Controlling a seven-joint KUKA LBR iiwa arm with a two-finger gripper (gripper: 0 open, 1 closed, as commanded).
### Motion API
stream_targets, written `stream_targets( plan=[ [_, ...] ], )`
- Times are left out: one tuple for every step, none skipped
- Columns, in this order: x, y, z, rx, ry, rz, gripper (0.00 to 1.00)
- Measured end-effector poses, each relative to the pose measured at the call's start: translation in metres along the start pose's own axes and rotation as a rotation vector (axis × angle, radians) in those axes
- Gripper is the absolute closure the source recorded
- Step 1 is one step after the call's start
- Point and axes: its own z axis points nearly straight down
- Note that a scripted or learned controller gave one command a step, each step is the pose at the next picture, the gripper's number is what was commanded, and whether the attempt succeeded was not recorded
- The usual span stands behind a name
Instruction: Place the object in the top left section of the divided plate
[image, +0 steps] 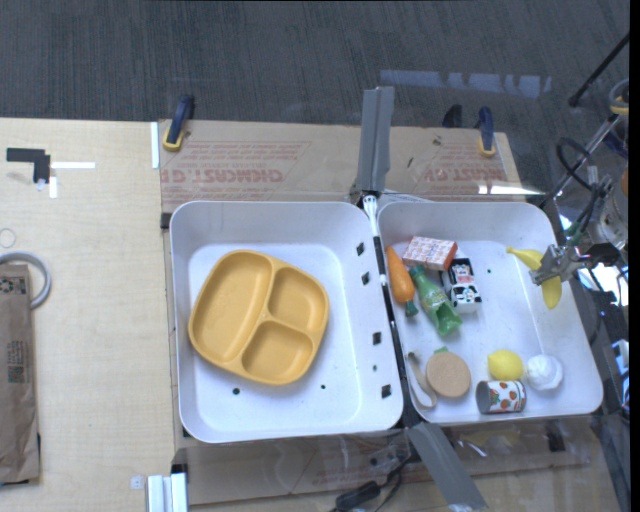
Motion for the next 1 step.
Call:
stream_targets(
  plan=[
    [-0.0001,0.0126,0.1023,0.001,0.001,0.056,1.00]
  ],
)
